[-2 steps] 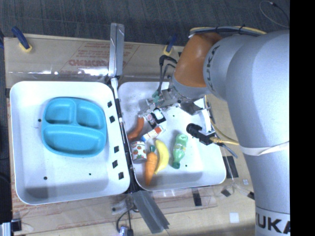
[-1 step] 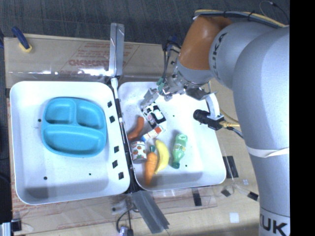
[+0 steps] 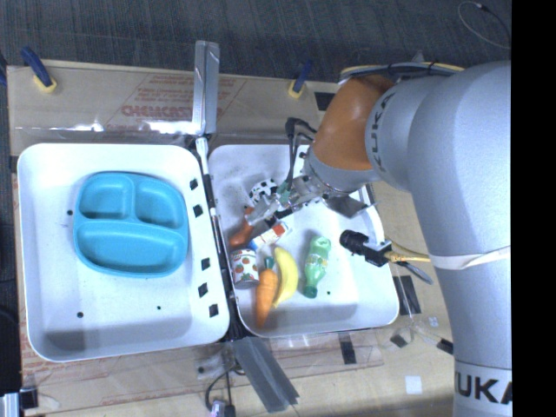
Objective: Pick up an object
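The gripper hangs low over the upper-left part of the right bin, reaching in from the arm's orange band. Whether it is open or closed cannot be told from this view, and nothing can be seen held in it.

The nearest candidates lie just below and to the left of the gripper. A small black-and-white object sits right beside the gripper's tip, close enough that touching or apart cannot be settled. An orange-red piece lies just below the gripper, its long axis slanting down and to the left, toward the wall between the bins.

Farther below the gripper, the carrot and the banana lie side by side, both running roughly top to bottom, the banana curving. A small can stands to their left. The green bottle lies below and to the right of the gripper, its long axis near upright in the view, tilted slightly.

A judgement: the pick likely turns on the items directly under the gripper, so a short descent rather than any sideways travel seems called for. The blue tray sits well apart to the left, in the other bin.
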